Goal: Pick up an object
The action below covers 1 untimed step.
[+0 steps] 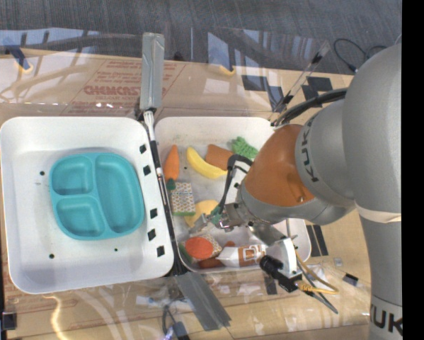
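Observation:
The right bin [197,129] holds several toy foods: an orange carrot [171,165], a yellow banana [203,166], a brown-orange piece [217,154], a green leafy piece [244,147], a small printed packet [182,198], a yellow lemon-like piece [205,207], a red-orange round piece [199,248] and a white tube [240,255]. My gripper [221,218] hangs low over the bin's middle, right beside the yellow piece and above the red-orange one. The arm's orange band and grey body hide the bin's right half.
The left bin [20,190] holds a teal divided plate [97,193]. A grey divider strip [152,69] runs between the bins at the back. Cables and small tools [314,283] lie on the bench at the front right.

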Available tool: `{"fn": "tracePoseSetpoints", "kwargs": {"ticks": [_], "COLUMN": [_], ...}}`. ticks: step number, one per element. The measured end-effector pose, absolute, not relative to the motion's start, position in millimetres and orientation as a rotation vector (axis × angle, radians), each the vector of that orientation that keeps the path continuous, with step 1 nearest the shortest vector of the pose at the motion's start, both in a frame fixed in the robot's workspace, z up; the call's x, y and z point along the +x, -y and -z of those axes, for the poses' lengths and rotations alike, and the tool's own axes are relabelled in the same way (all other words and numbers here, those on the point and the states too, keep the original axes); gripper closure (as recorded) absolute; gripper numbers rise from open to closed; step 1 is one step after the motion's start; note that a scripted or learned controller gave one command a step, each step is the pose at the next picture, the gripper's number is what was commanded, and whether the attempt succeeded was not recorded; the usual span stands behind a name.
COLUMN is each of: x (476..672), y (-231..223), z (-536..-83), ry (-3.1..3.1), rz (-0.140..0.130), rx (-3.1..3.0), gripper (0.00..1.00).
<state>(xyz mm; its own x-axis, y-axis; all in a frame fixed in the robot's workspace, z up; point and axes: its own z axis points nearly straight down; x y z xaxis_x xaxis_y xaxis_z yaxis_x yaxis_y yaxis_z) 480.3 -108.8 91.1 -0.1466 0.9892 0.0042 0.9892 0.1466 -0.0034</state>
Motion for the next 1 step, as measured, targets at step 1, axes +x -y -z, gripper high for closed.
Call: {"fn": "tracePoseSetpoints", "kwargs": {"ticks": [1], "x": [576.3], "y": [108.7], "z": [-91.7], "ry": [2.337], "rz": [-0.001], "rx": [-2.096], "gripper": [0.00]}}
